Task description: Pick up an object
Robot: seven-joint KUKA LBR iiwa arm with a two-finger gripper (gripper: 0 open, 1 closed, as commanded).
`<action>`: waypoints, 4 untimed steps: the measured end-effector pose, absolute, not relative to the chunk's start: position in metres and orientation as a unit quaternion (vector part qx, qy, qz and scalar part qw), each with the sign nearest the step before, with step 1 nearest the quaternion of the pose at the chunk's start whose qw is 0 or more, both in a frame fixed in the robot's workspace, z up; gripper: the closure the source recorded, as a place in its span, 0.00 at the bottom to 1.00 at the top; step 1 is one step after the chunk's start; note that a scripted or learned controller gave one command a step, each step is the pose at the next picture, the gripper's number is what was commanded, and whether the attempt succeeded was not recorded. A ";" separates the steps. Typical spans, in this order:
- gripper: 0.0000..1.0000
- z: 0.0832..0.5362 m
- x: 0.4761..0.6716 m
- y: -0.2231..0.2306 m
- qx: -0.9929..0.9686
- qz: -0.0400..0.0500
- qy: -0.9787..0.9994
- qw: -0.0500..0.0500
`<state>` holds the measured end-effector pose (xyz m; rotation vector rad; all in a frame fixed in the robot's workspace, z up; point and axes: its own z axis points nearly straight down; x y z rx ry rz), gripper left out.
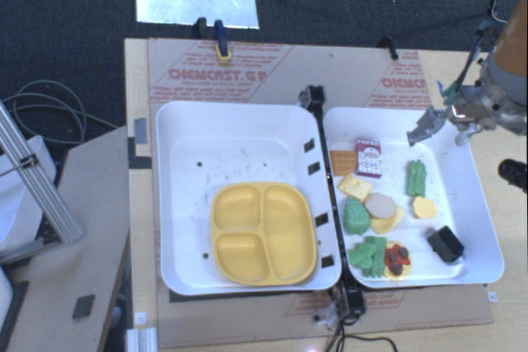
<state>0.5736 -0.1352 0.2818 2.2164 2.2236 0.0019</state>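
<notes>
The right bin (483,202) holds several small toy foods. Among them are a red and white box (369,158), an orange cracker (342,161), a yellow wedge (355,187), a green pod (416,177), a small yellow piece (424,208) and a black block (445,244). My gripper (440,132) hangs over that bin's far right corner, above and right of the green pod. It is open, with nothing between its fingers (419,133).
A yellow divided tray (264,232) lies in the left bin (190,144). Green leafy pieces (370,253) and a red-topped piece (398,258) sit near the right bin's front. A black divider (323,177) runs between the bins.
</notes>
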 end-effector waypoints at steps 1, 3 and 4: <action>0.00 0.452 0.599 -0.060 0.702 0.008 0.712 0.008; 0.00 0.536 0.650 0.014 0.706 0.001 0.709 0.001; 0.00 0.536 0.650 0.014 0.706 0.001 0.709 0.001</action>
